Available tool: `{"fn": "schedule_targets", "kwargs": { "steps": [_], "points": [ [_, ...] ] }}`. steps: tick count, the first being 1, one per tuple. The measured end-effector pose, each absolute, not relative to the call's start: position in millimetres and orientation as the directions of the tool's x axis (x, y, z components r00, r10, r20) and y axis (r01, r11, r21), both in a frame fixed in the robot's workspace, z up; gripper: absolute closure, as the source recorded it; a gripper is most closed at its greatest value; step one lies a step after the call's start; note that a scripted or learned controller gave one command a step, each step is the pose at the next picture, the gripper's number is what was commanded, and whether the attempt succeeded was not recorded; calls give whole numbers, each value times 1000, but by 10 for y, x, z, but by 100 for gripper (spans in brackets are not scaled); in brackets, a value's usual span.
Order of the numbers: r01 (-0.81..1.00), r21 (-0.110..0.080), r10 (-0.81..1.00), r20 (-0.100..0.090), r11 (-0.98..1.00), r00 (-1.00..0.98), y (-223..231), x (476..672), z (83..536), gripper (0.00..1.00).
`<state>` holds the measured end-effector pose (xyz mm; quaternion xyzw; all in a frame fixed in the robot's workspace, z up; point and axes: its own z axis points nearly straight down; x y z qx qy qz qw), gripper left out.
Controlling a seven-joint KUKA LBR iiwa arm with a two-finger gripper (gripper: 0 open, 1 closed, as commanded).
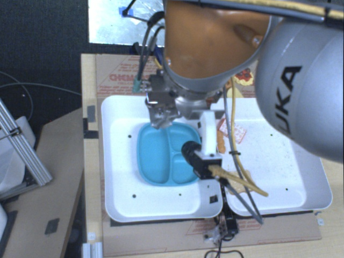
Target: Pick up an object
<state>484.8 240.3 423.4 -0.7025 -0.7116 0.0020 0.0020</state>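
Clearly the thing to go for is the blue plate (161, 157), a shallow dish split into compartments by raised ridges, lying flat near the middle of the left bin (115, 198). The claw (159, 123) hangs low over the plate's far rim, right at its upper edge, while the bulk of the arm (215, 31) covers much of the space above both bins. Whether the claw is apart or together I cannot tell from this angle, and nothing shows as clamped in it.

By its look the plate is moulded plastic: probably light, stiff enough to keep its shape when lifted from one side, and smooth, so likely to slip under a weak pinch. Lying flat, it offers no broad face to squeeze. The best hold, I judge, is the upturned outer rim just beneath the claw, or else one of the ridges between the compartments, taken straight from above. A hold at the rim would let the plate tilt and swing as it rises, so a firm bite well over the lip seems wise.

In the right bin (301, 198) a red and white packet (238, 133) lies near the shared wall, apart from the plate. Both bins rest on a cardboard sheet (115, 77) on the bench (92, 171)
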Motion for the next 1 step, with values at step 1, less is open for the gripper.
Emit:
{"fn": "schedule_targets", "kwargs": {
  "steps": [1],
  "points": [
    [1000, -6, 1000, -7, -10, 10, 1509, 5804, 3064, 100]
  ]
}}
